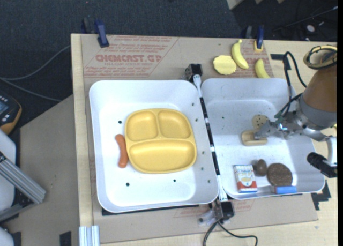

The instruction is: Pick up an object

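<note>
Fingers of the gripper (pixel 264 130) sit low in the right bin (pixel 230 92), just beside a tan block (pixel 252 138), likely lining up a grasp; whether they are apart or together I cannot tell. Nothing is visibly held.

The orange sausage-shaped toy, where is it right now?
The orange sausage-shaped toy lies in the left white bin, against the left edge of the yellow divided plate.
</note>
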Available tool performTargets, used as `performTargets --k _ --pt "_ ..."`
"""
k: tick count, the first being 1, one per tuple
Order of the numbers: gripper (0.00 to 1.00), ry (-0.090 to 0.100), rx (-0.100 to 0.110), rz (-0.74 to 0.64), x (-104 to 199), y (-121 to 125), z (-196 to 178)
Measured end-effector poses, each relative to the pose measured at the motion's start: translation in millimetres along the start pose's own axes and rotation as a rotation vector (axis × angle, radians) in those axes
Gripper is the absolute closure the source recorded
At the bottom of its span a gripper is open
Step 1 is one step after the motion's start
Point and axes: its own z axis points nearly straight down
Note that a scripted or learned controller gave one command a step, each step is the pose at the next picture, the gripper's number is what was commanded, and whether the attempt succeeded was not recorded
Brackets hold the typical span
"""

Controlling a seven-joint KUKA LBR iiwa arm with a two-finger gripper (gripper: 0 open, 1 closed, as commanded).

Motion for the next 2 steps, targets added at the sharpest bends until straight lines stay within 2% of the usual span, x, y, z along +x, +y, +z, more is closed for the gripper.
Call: performTargets --k 1,2 --pt "0.00 0.005 0.005 0.005 12 -70 -1" --pt "0.00 0.000 -0.006 -0.006 12 3 -91"
